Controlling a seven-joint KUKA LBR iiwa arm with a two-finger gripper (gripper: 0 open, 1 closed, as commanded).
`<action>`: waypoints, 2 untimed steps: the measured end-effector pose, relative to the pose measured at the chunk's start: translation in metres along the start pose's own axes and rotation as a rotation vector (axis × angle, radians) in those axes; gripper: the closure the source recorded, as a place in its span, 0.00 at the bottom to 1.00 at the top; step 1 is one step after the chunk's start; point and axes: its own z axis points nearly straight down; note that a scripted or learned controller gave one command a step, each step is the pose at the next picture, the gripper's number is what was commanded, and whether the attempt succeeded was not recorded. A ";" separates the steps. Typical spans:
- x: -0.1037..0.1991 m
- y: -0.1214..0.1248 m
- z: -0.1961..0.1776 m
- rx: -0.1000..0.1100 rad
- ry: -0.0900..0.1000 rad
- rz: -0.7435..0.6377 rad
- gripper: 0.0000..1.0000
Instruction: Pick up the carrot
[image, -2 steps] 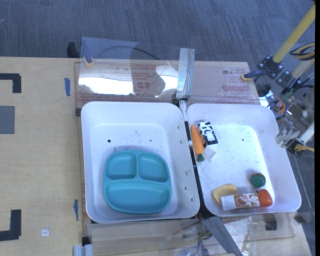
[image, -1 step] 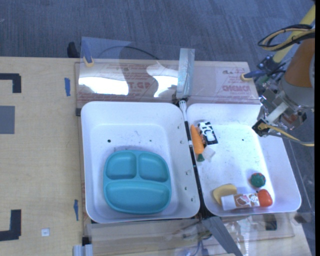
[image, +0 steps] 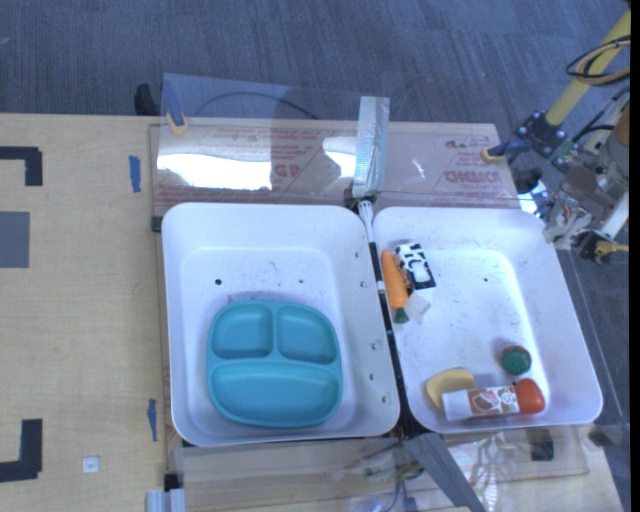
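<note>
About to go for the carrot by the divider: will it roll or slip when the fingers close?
The carrot looks like a smooth, tapered toy, so it is probably light, stiff and somewhat slippery. Being rounded, it may roll. It lies against the right bin's left wall, which likely crowds one finger.

Orange carrot (image: 395, 281), green-tipped, flat against right bin's (image: 570, 300) left wall.

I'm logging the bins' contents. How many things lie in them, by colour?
Teal: 1, the tray
Orange: 1, the carrot
Black and white: 1, the block
Yellow: 1, the yellow piece
White and red: 1, the bottle
Green and red: 1, the round piece
Total: 6
</note>
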 end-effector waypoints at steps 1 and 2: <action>0.032 0.018 -0.008 -0.003 0.002 -0.202 1.00; 0.037 0.011 -0.049 -0.007 0.004 -0.210 1.00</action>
